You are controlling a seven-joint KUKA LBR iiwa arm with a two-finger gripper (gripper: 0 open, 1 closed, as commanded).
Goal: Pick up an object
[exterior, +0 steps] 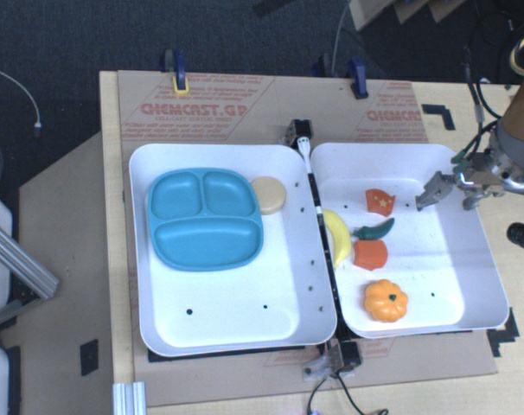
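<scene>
Heads up: your hand (pixel 452 188) hangs spread and empty at the right bin's (pixel 478 258) right side, so closing there likely grabs nothing, well apart from the red block (pixel 380 201).

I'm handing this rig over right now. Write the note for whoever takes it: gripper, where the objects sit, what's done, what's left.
Gripper: open, holding nothing, over the right bin's upper right area.
Right bin: small red piece, banana by the divider, green pepper, red block, orange pumpkin.
Left bin: blue divided plate with a tan round piece beside it.
Done: nothing picked yet.
Left: choose an object, descend, grasp, lift. The small red piece looks nearest.
</scene>
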